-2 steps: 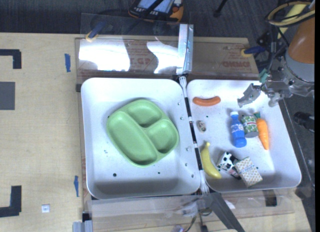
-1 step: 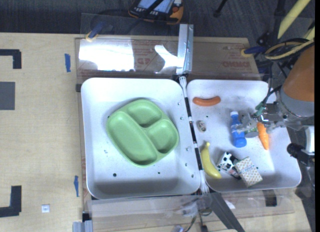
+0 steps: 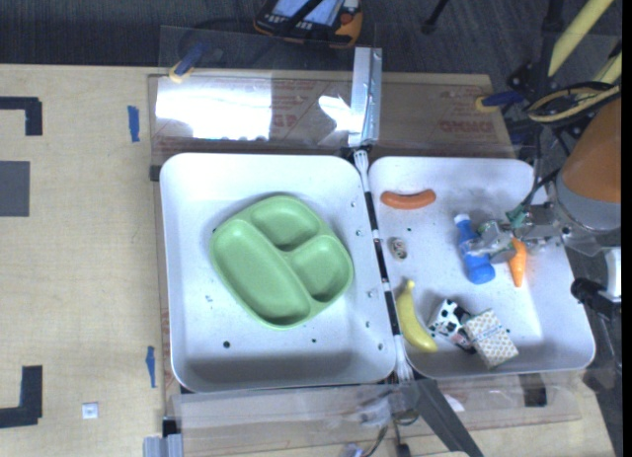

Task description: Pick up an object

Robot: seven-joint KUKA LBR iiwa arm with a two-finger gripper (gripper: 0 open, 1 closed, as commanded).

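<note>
Just beside fingers point(image 3: 506, 230), blue bottle point(image 3: 474, 249)

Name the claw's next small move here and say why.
Probably a short drop straight down onto the blue bottle. The claw sits beside it in the right bin, with the orange carrot close on its other side, and nothing is visibly held between its fingers yet.

No readable text anywhere. Faint reddish printing on the brown board point(image 3: 464, 114) behind the bins, too blurred to read. Lit screen on the handheld pendant point(image 3: 306, 9) on the floor, content too small to make out. Patterned small box point(image 3: 491, 338) in the right bin point(image 3: 553, 248), no legible lettering.
</note>
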